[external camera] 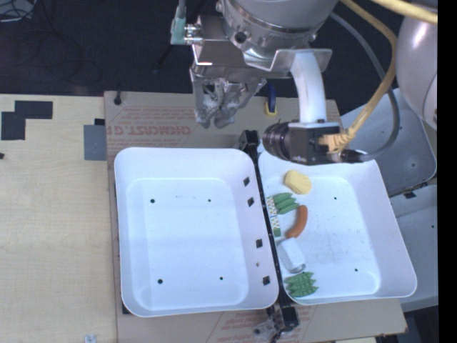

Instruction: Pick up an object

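A: Where is the gripper (221,106)?
B: Raised above the far edge of the left bin (136,191), over the cardboard sheet (153,123). Its fingers press together on a crumpled grey object (216,110), which hangs clear of both bins.
A: And the right bin (371,220)?
B: Along its left side lie a yellow piece (298,183), green pods (284,204), a sausage (297,221), a white block (291,255) and a green cluster (300,285).

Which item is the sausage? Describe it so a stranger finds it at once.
Look in the right bin, along its left wall. Among the items there, the sausage lies below the yellow corn, beside green pea pods. It alone is orange-red.
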`<state>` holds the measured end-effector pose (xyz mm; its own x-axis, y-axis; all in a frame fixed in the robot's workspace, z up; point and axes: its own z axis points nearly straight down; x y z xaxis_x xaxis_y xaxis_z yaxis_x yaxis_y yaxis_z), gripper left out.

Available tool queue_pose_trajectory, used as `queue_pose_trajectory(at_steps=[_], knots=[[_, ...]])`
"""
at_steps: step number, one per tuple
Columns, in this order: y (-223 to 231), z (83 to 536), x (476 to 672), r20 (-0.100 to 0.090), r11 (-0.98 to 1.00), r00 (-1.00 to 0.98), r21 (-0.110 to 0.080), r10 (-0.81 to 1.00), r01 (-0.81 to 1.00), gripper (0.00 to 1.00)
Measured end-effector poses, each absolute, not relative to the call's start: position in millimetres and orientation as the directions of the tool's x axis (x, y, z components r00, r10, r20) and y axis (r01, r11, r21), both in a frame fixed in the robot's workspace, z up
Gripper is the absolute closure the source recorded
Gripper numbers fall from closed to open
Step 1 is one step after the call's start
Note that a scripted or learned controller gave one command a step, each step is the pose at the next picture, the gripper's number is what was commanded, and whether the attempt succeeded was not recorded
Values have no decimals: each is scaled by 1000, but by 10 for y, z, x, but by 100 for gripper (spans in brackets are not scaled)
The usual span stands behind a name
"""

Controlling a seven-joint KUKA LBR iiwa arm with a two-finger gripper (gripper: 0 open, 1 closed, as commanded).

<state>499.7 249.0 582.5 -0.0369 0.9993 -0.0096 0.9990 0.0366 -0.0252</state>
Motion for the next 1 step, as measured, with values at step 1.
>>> queue_pose_trajectory(at_steps=[1], knots=[[2500,5916,4996,-11,43,-43,-30,999,999,100]])
